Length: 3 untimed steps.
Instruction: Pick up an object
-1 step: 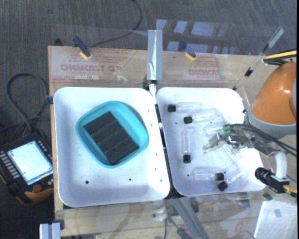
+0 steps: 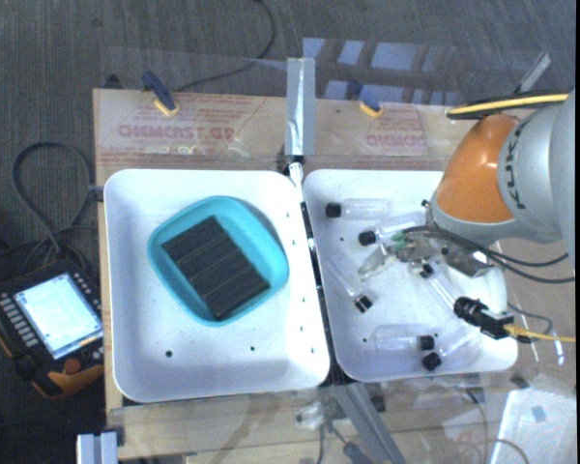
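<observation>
The hand [image 2: 398, 251] hangs low in the right bin [image 2: 340, 341], among little clear tubes [image 2: 401, 337] with black caps. I cannot tell its state. Tubes look light, slippery, breakable; grab one mid-body.

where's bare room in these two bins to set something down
Left bin: bare floor along the front, below the blue tray. Right bin: a small patch at the front left. Its middle is crowded with clear tubes under the gripper.
</observation>
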{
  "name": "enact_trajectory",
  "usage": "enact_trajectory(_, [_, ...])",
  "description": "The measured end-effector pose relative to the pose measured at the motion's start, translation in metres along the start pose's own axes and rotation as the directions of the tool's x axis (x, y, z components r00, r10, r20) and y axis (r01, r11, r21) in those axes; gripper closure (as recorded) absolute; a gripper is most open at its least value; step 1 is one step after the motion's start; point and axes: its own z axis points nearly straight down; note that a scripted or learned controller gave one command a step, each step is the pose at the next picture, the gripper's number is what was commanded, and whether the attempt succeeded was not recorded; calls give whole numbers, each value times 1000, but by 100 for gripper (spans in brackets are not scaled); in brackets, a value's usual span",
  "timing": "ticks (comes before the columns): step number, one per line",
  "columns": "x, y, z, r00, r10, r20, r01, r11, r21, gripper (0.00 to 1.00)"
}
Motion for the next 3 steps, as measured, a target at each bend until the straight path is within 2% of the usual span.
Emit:
enact_trajectory(1, [-42, 97, 13, 986, -163, -19, 163, 986, 32, 0])
enact_trajectory(2, [-43, 97, 13, 987, -162, -15, 162, 986, 30, 0])
enact_trajectory(3, [-47, 97, 2, 987, -160, -3, 160, 987, 25, 100])
